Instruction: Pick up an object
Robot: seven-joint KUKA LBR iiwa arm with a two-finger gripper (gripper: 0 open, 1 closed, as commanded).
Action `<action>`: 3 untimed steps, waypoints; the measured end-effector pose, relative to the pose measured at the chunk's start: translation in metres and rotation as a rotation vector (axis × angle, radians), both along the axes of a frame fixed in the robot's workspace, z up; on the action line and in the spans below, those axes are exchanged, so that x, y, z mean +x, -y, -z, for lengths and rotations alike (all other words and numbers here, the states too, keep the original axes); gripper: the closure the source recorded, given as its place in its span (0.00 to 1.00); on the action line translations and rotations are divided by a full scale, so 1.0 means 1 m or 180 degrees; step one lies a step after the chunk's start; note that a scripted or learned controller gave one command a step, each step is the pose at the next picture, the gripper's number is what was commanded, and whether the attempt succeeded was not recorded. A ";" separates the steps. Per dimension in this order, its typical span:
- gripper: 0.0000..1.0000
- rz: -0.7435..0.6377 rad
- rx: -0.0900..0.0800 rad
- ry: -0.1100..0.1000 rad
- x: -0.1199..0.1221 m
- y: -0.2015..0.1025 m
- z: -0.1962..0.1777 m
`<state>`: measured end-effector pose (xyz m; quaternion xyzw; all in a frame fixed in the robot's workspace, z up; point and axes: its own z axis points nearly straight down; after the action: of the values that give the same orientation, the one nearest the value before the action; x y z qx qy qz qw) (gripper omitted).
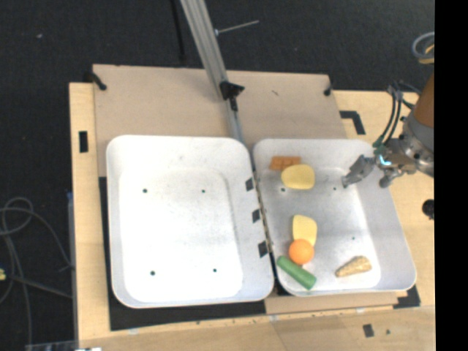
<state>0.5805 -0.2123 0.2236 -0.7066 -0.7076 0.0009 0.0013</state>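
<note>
- the hand is hovering over the upper right corner of the right bin, reaching in from the right edge of the view.
- its fingers are pointing left and down toward the bin floor; nothing is sitting between them, but how far apart they are standing is too blurred to tell.
- the grey wrist, with dark cables looping above it, is hanging over the bin's right rim.
- the right bin is holding all the loose things, well apart from the hand:
- a pale yellow rounded piece is lying near the top of the bin, touching a small brown-orange block just above and to its left.
- a second yellow piece is lying lower down, near the bin's middle.
- an orange ball is sitting right below it, touching it.
- a green stick is lying slantwise at the bin's lower left corner, just under the ball.
- a tan wedge-shaped piece is lying alone toward the lower right.
- the left bin is sitting beside the right one, their inner rims meeting at the middle.
- both bins are resting on the tan surface, and a metal rail is running slantwise from the top of the view down toward the gap between the bins.
</note>
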 end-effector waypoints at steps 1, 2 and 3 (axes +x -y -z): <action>0.00 -0.0006 -0.0007 0.0015 0.001 0.000 -0.003; 0.00 0.0006 -0.0005 -0.0005 0.000 0.002 0.060; 0.00 0.0011 -0.0005 -0.0004 -0.005 0.003 0.123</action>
<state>0.5758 -0.2151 0.1011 -0.7078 -0.7064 0.0019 0.0012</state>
